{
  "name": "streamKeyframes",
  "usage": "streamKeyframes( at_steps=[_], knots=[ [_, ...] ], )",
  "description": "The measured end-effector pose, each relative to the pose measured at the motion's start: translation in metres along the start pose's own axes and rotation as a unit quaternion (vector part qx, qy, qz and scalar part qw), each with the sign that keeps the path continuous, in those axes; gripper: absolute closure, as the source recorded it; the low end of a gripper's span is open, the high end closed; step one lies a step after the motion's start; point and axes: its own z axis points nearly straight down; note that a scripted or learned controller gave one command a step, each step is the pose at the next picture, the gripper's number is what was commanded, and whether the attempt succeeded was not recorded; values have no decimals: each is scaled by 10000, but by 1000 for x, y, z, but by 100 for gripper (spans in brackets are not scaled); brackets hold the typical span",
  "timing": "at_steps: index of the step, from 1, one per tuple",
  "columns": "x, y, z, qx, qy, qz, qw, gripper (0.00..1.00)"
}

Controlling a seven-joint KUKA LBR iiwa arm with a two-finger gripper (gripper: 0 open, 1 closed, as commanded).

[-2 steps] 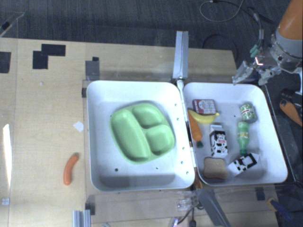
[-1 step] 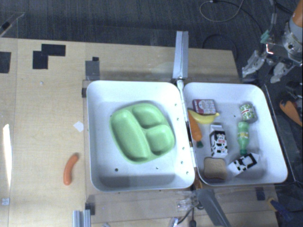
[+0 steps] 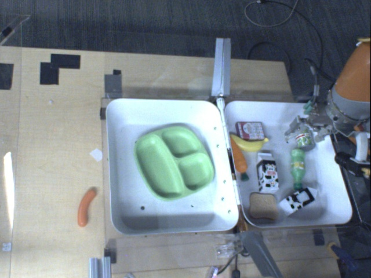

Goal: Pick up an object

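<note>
The gripper hangs over the far right part of the right bin. I cannot tell what it is doing. A green bottle lies just below it. Two cow-spotted cartons are here, one mid-bin, one near the front edge. The words on them are too small to read. A red packet, banana and carrot sit by the left wall. A brown sponge fills the front left corner. A green tray rests in the left bin. A sausage lies on the bench.
</note>
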Motion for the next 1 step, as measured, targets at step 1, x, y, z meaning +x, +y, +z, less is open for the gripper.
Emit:
streamKeyframes(
  at_steps=[1],
  knots=[
    [-9,13,60,-22,-4,-24,10000,0]
  ],
)
